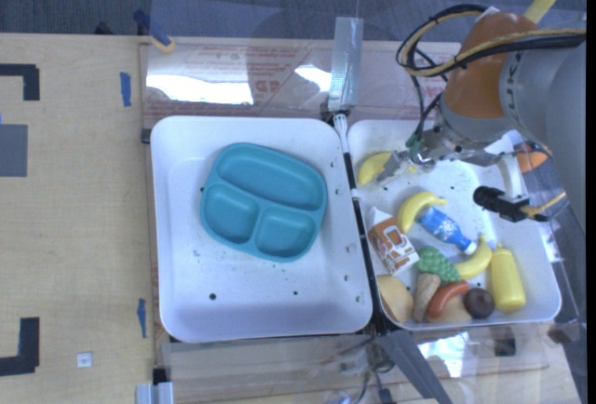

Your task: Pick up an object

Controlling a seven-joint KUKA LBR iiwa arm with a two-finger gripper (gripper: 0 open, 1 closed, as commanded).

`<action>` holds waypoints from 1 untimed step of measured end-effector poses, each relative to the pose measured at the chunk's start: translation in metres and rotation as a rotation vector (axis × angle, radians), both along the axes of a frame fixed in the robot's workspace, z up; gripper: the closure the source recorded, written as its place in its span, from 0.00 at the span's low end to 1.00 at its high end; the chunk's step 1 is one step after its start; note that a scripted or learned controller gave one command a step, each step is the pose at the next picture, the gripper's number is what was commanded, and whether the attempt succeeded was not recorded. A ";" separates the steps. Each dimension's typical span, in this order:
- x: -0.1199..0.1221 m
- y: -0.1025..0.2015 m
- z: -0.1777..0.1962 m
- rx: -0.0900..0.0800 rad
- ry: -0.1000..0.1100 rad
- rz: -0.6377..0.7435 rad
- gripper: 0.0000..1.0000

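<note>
White right bin (545, 300), jaws near yellow toy (372, 167), opening unclear

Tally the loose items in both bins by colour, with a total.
Teal: 1, divided plate
Yellow: 4, three bananas and a bottle
Blue: 1, bottle
Orange-white: 1, carton
Green: 1
Tan/brown/red: 4, bottom row
Total: 12
</note>
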State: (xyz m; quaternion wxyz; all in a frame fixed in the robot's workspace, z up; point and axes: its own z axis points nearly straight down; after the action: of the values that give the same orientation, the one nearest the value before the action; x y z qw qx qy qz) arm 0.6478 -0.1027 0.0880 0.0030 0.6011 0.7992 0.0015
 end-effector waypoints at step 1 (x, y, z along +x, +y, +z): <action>0.021 -0.004 0.078 0.000 -0.004 -0.151 0.00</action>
State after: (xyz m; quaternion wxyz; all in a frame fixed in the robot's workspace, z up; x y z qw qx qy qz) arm 0.6690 -0.1071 0.1660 0.0045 0.6596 0.7516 0.0025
